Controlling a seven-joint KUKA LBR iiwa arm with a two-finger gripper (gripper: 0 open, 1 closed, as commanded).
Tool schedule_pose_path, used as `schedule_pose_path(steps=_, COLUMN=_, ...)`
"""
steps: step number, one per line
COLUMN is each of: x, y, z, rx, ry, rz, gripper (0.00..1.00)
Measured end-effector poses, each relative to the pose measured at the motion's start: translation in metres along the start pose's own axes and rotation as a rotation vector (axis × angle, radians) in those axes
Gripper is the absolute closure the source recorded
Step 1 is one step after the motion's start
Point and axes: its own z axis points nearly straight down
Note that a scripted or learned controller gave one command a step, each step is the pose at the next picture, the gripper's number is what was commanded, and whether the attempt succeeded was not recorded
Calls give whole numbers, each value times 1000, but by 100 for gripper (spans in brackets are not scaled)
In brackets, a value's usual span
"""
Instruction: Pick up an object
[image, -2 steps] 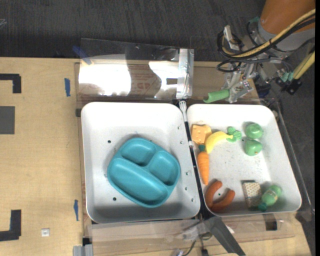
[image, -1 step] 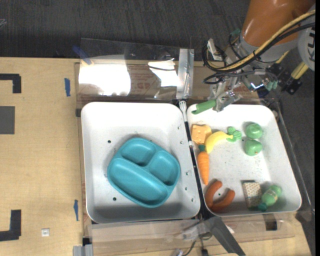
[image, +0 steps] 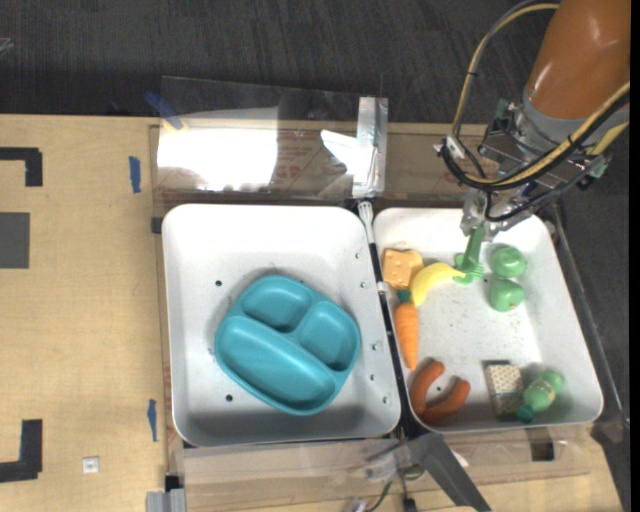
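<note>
At the near edge of the tabletop (image: 70, 330), the right bin (image: 575, 330) holds a red sausage-shaped toy (image: 438, 388) curled in its near left corner, and in the near right corner a small patterned block (image: 503, 380) lies just beside a green round toy (image: 540, 392). Farther in, an orange carrot (image: 406, 335) lies along the bin's left wall, pointing toward the near side. Beyond it a yellow banana (image: 433, 280) lies at a slant, its upper end touching or nearly touching a green stick-like piece (image: 470, 255) that stands about upright. An orange cheese-like cube (image: 399, 267) sits in the far left corner, just beside the banana. Two green round fruits (image: 506, 277) sit close together to the right of the green stick.

The left bin (image: 190, 300) carries a teal divided plate (image: 288, 342), resting tilted across the floor of the bin.

The gripper (image: 478, 215) hangs over the far part of the right bin, right above the top of the green stick-like piece; whether the fingers are apart or together cannot be told here. Above it the arm's orange band (image: 580, 50) leaves the top right corner, with yellow and black cables (image: 480, 70) looping around the wrist. Behind the bins stands a clear plastic sheet (image: 270, 145).
</note>
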Motion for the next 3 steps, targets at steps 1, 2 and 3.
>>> schedule_pose_path(steps=1, x=-40, y=15, z=12, rx=-1, ry=-1, rz=-102, gripper=100)
schedule_pose_path(steps=2, x=-54, y=24, z=49, rx=-3, ry=-3, rz=-139, gripper=100)
schedule_pose_path(steps=3, x=-1, y=0, z=-65, rx=10, ry=-5, rz=144, gripper=100)
